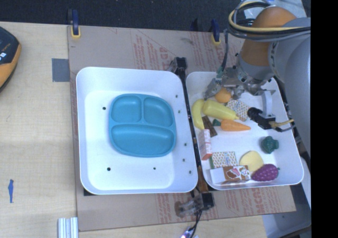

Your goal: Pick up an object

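The right white bin [296, 176] holds several toy foods: a yellow banana [198, 114], a yellow corn-like piece [219, 109], an orange carrot [235, 125], a small orange ball [223, 96], a dark green piece [270, 144], a pale yellow lump [252, 160], purple grapes [265, 172] and printed cards [227, 165]. My gripper [228, 87] hangs low over the bin's far end, right above the orange ball. Nothing shows between its fingers.
The left white bin [90, 126] holds a blue divided plate [141, 125]. A dark clip [180, 64] sits at the far end between the bins. An orange and black device [6, 55] lies at the bench's far left.
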Controlling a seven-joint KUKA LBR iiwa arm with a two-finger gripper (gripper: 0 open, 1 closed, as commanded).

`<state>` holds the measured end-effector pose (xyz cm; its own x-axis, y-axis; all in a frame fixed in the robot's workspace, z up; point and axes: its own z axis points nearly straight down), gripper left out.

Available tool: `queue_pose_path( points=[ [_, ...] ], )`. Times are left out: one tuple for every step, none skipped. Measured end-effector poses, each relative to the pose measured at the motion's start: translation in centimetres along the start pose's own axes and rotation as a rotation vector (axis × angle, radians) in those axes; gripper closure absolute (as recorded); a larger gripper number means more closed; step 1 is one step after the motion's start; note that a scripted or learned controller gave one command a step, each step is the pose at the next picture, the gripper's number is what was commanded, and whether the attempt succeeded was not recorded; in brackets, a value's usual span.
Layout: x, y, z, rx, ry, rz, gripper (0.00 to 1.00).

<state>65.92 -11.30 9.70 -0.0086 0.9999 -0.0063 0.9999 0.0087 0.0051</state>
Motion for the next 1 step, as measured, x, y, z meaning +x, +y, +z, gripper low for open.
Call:
queue_pose_path(
  points=[
    [-0.28,0.07,-1.21,-0.001,-0.001,0.001,1.00]
  ],
)
